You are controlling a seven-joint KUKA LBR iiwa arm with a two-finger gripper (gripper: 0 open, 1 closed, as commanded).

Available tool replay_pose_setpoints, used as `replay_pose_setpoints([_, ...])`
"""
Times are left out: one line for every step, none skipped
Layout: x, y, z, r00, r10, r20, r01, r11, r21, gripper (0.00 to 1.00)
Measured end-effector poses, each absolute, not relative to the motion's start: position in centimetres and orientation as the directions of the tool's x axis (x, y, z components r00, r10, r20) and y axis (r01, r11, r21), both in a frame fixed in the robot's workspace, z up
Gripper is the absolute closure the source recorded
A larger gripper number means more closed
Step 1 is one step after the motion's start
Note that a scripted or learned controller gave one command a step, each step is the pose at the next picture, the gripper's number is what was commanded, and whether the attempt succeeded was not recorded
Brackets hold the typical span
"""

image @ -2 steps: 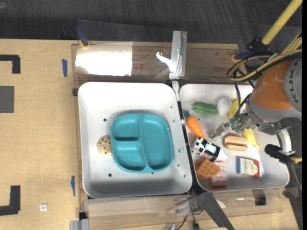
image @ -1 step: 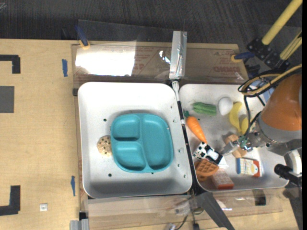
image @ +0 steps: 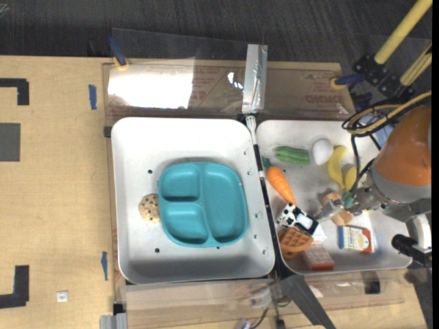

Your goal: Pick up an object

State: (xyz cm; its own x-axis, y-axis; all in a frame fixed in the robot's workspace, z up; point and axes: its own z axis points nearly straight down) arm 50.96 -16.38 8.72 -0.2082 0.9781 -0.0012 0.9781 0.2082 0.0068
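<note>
The right bin point(image: 312, 130) holds several toy foods: an orange carrot point(image: 280, 184), a green vegetable point(image: 293, 155), a white egg point(image: 321, 150), a yellow banana point(image: 339, 166), a black-and-white cow-patterned piece point(image: 295, 218), a brown waffle point(image: 295, 240), a reddish block point(image: 318, 256) and a small milk carton point(image: 355, 238). My gripper point(image: 336, 206) is low in the middle of this bin, between the banana and the carton, right over a small tan piece point(image: 341, 217). The arm's orange band point(image: 410, 153) hangs over the bin's right side.
In the left bin point(image: 137, 142) lies a teal divided plate point(image: 203, 203) with a speckled cookie point(image: 149, 208) beside its left edge. A clear plastic sheet and a silver strip point(image: 255, 78) stand behind the bins. Yellow bars and cables point(image: 384, 50) crowd the far right.
</note>
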Motion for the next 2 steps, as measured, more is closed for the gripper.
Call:
replay_pose_setpoints([51.1, -16.5, 9.8, -0.207, 0.978, -0.006, 0.978, 0.207, 0.011, 1.00])
replay_pose_setpoints([54.5, -8.6, 18.7, -0.108, 0.994, 0.001, 0.994, 0.108, 0.007, 1.00])
